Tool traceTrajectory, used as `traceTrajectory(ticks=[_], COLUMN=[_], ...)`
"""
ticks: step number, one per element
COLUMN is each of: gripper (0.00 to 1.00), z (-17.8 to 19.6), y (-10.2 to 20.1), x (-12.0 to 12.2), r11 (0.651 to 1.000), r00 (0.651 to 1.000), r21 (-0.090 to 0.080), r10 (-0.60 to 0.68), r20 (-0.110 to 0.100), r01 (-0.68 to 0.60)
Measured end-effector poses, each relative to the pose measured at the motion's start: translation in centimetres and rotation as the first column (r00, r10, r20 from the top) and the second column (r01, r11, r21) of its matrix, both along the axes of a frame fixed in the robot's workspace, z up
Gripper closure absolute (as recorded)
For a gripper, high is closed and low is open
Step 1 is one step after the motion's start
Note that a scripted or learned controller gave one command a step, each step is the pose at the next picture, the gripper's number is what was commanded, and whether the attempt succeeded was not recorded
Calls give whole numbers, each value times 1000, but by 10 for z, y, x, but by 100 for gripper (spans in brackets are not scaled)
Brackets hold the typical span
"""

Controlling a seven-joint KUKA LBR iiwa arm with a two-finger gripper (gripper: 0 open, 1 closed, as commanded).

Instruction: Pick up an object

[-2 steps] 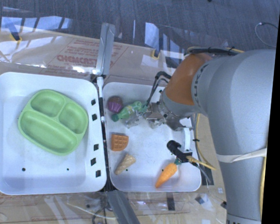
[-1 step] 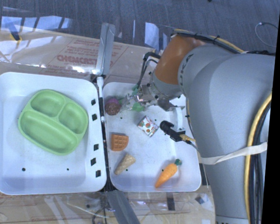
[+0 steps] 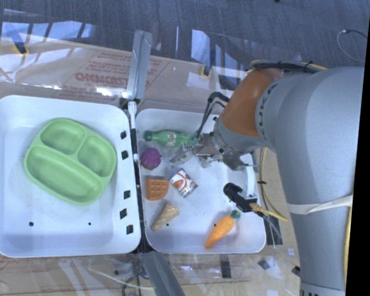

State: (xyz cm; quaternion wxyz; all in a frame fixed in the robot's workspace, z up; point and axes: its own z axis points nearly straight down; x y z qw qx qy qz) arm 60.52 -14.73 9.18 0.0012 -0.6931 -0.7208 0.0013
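Trouble loomed, operator: your gripper (image 3: 188, 152) hovered beside the green bottle (image 3: 168, 137), grip state unreadable; crowding could spoil the grasp.

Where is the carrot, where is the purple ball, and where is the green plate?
carrot (image 3: 220, 230), camera view, on the middle of its orange body.
purple ball (image 3: 150, 158), camera view, on its centre.
green plate (image 3: 50, 164), camera view, on the floor of its long compartment.
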Motion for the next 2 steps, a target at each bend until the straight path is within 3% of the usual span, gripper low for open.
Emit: traceTrajectory(ticks=[2], gripper=[0], z=[-1], y=[40], x=[-122], r11=[985], r00=[985], r21=[2], r10=[172], r20=[0], r01=[-172])
